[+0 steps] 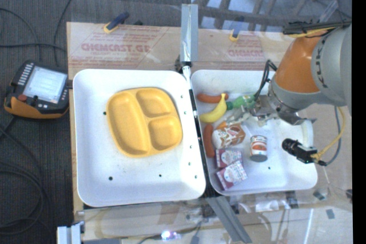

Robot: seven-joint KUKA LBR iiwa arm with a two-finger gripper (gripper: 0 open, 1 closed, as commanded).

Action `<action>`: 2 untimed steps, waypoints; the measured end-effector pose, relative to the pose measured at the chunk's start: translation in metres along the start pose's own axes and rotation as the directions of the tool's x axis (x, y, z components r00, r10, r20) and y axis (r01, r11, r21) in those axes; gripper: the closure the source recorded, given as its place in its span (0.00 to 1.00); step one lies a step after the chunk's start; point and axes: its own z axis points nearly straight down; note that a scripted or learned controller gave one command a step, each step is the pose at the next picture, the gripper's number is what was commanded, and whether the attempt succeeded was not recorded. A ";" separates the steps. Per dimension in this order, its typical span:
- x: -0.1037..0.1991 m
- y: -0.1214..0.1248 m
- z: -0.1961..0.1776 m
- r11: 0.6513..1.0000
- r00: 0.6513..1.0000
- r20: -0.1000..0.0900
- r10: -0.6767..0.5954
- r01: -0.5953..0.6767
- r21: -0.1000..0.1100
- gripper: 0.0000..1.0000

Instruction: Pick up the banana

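Yellow against the white plastic, the banana [214, 114] lies in the right bin [297, 180], close to its left wall, curved with one end pointing up toward the green bottle [239, 103]. You can see an orange carrot-like piece [210, 98] just above it and a hot dog [209, 140] just below, with a printed snack packet [230, 135] beside that. Further down sit two red-and-white packets [231, 166] and a small can [259, 147] standing upright. Your gripper [258, 111] is low over the upper middle of the same bin, near the bottle and to the right of the banana, apart from it. Whether the claw is open or closed you cannot tell from here; nothing shows between its tips. The left bin [91, 180] holds a yellow divided tray [145, 120].
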 end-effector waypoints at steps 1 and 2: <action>0.009 0.082 0.039 0.963 0.963 0.005 -0.268 0.268 0.003 0.00; -0.032 0.006 0.037 0.750 0.750 0.007 -0.661 0.661 -0.001 0.00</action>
